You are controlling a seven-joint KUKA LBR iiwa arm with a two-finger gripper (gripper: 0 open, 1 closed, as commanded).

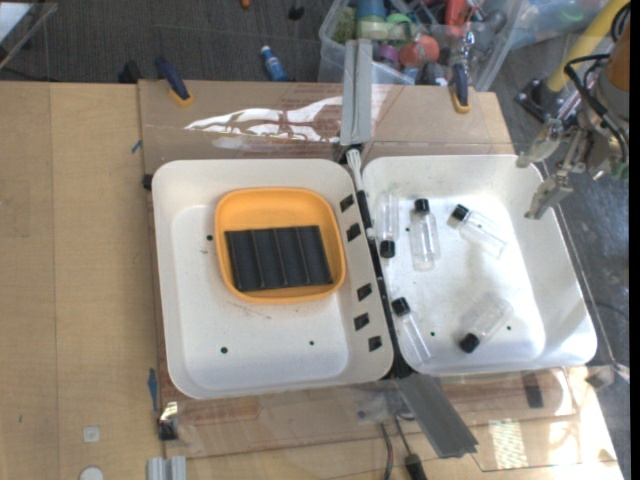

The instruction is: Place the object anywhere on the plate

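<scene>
An orange plate (232, 218) lies in the left bin (190, 348), and a black ridged insert (278, 258) rests in it. Several clear vials with black caps lie in the right bin (560, 318): one (424, 233) near the middle, one (476, 228) to its right, one (484, 323) at the front. Two more vials (385, 230) (410, 330) lie along the bin's left wall. My gripper (545, 178) hangs over the right bin's far right rim, away from every vial, with nothing seen in it.
A metal divider bar (356, 88) runs back from between the bins. A clear box of coloured toys (430, 18) stands behind the bench. Blue clamps (175, 83) (460, 83) grip the bench's back edge.
</scene>
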